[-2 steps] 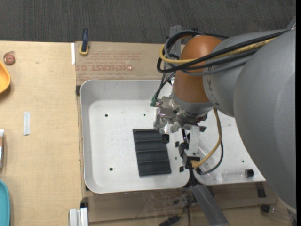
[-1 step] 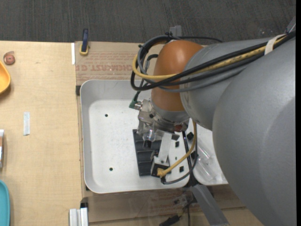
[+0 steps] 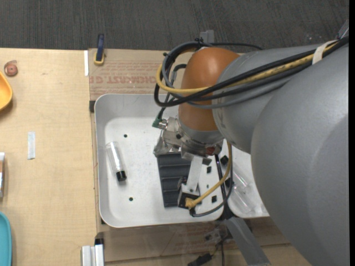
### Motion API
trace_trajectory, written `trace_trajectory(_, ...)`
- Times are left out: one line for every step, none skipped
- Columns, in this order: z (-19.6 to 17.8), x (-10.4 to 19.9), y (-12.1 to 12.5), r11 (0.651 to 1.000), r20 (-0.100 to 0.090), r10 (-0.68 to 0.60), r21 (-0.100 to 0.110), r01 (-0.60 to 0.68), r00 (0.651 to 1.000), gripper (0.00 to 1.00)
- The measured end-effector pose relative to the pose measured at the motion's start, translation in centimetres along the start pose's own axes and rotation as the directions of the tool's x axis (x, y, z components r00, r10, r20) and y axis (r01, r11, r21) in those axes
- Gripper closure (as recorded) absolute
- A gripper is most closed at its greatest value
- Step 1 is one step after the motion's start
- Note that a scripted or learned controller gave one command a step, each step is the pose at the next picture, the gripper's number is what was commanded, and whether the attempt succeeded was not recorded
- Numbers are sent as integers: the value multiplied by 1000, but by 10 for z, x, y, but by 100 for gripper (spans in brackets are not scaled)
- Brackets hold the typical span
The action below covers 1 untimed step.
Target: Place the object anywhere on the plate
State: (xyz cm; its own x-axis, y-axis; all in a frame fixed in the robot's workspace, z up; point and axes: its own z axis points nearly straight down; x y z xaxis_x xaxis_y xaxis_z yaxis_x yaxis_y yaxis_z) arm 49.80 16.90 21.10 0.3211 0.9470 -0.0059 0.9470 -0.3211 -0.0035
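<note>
I see the white bin [image 3: 105,148] on the table [image 3: 50,193], w/ an orange thing [image 3: 4,93] and a blue thing [image 3: 4,240] at the far left edge. The marker [image 3: 116,161] lies in the bin's left part, well left of the pincer [image 3: 172,187]. Arm's bulk covers the bin's right. Can't tell the pincer's state.

We record a bulky arm [image 3: 299,126] with smooth grey casing and a rounded orange band [image 3: 202,87] above the wrist. Black and yellow cables [image 3: 183,73] loop beside the band, and a yellow cable runs along the grey casing under a pale strap [image 3: 320,52]. Below the band sit a metallic collar, a ribbed black block [image 3: 171,176] and a white bracket [image 3: 198,173] with dark holes. We take the block for the gripper body, though the view is poor.
</note>
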Motion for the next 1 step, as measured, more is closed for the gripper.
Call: trace_trajectory(-73,66,40,975,-1,221,-1,-221,975,0)
